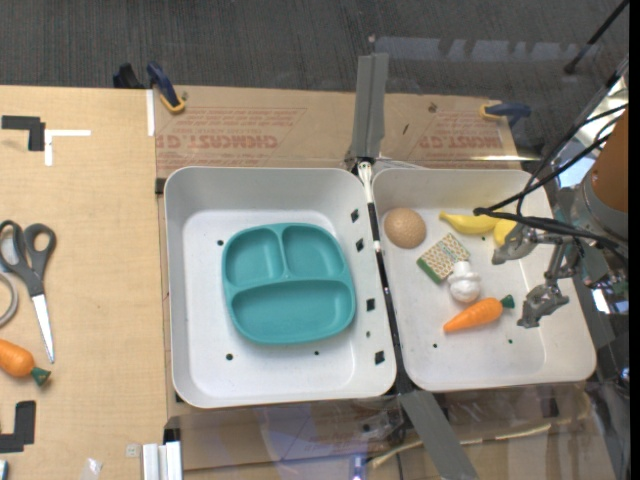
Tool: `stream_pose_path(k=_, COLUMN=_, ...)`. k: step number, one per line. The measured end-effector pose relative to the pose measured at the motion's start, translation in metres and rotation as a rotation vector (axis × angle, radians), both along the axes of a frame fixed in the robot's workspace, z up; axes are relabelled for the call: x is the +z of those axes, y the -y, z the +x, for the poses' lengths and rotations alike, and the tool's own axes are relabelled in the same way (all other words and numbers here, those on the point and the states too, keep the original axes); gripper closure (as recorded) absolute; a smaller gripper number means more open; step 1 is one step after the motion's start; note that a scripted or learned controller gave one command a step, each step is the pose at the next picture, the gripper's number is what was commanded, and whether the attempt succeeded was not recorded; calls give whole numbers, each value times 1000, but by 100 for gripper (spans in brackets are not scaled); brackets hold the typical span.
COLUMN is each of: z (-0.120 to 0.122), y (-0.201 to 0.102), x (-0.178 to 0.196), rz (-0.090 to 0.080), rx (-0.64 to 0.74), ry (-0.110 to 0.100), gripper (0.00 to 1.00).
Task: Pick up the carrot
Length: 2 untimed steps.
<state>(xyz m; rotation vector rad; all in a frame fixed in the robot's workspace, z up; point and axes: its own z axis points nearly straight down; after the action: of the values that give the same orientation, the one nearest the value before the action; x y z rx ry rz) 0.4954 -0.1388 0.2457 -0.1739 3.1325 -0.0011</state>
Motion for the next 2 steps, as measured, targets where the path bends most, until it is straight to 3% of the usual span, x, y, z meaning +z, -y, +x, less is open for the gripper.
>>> stream_pose_path(k=1, z=-2, y=-37, x=-154, rz=1, rx=-127, ry=-2, gripper=0)
stream_pose_path(k=2, z=22, y=-46, x=-153, rz=1, rx=-113, ry=0, gripper=0)
